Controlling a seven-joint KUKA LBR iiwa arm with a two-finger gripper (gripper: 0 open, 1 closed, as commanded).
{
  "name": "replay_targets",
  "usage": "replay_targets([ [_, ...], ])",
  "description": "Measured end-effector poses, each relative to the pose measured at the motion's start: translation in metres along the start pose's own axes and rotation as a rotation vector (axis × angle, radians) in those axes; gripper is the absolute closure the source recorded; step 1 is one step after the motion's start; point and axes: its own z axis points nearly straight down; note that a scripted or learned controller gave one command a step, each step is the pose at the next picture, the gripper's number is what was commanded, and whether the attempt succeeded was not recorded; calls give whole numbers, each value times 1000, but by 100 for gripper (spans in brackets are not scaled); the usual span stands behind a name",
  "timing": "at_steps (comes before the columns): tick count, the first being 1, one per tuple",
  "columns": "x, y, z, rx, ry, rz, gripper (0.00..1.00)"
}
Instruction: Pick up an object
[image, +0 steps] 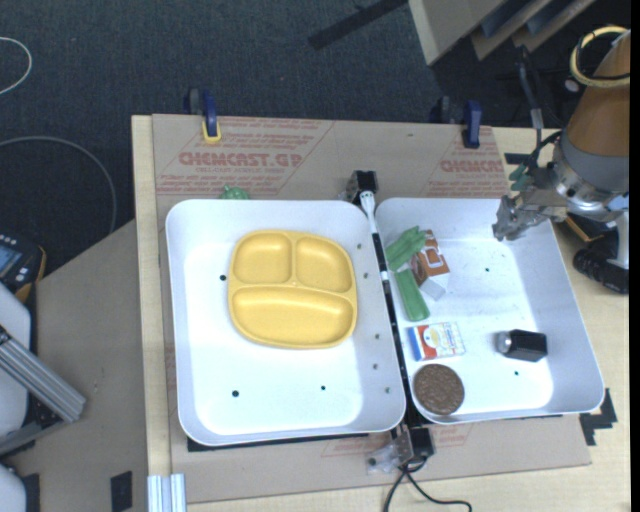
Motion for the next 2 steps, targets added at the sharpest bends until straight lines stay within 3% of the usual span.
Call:
replay_targets([
  [1, 34, -24, -200, -18, -2, -3, 100],
  [2, -33, -52, -84, 14, 1, 8, 100],
])
